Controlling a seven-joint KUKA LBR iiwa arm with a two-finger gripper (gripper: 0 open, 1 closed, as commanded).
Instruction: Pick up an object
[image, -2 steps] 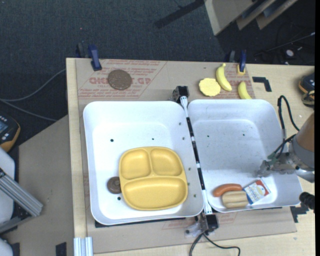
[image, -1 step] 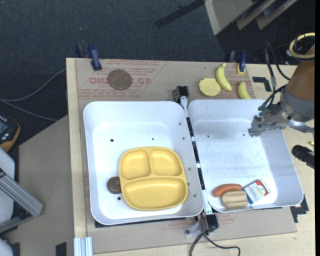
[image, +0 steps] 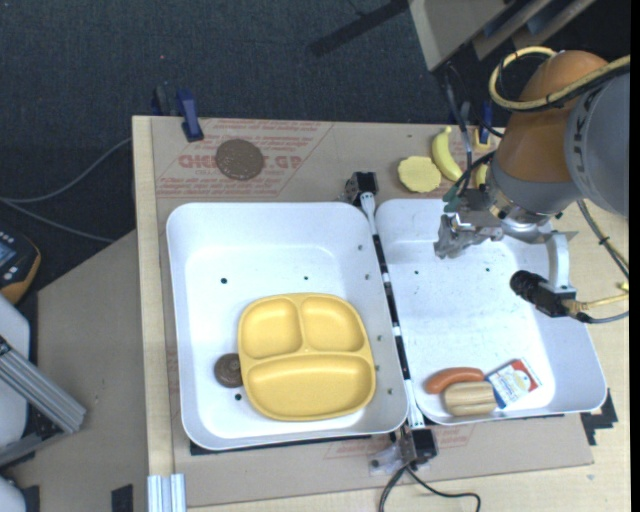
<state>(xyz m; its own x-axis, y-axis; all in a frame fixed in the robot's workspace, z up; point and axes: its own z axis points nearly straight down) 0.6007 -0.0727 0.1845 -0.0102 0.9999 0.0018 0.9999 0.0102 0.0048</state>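
Bright, even overhead light; soft shadows; sharp focus

Left white bin (image: 200, 260): yellow three-compartment plastic plate (image: 303, 355) fills the near half, brown disc (image: 229, 371) tucked at its left edge; far half open. Right white bin (image: 560, 340): middle floor open (hot dog (image: 460, 390) and small carton (image: 513, 381) crowd the near edge).

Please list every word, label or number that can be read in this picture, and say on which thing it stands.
Red print on the cardboard behind the left bin: large letters, partly hidden by a brown disc, too blurred to read.
Small packet in the right bin: red and blue label, too small to read.
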